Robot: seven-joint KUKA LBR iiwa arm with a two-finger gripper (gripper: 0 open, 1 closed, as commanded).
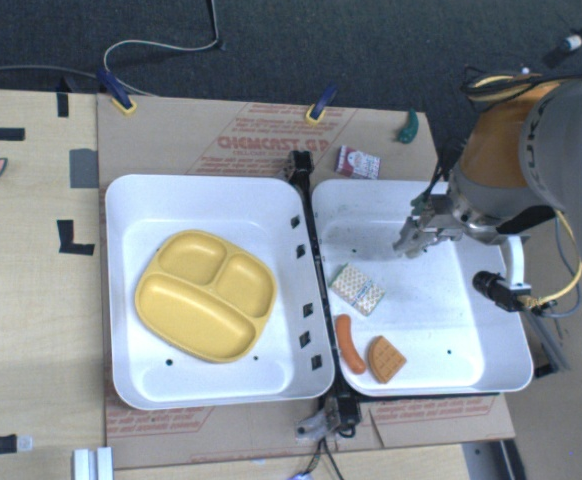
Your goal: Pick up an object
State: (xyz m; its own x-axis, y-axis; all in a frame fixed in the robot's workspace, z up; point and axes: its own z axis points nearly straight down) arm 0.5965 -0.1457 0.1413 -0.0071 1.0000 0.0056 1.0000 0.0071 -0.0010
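**Hand over the right bin, objects lying apart from it**

The arm [526,153] comes in from the right, and its upper part is cut off by the frame edge. The hand [414,238] is above the back part of the right bin [491,373]. Its fingers are small and dark against the white floor, so I cannot tell if they are wide or narrow, and nothing is visible between them.

Three objects lie in the front left part of this bin, well apart from the hand: a small checkered packet [357,289], an orange sausage [348,344] and, just beside it, a brown cracker-like piece [385,359].

The left bin [131,368] holds a yellow divided plate [205,294], a little tilted.

Behind the bins, on the worktop [31,318], lies a small red and white packet [357,163]; its print is too small to read.
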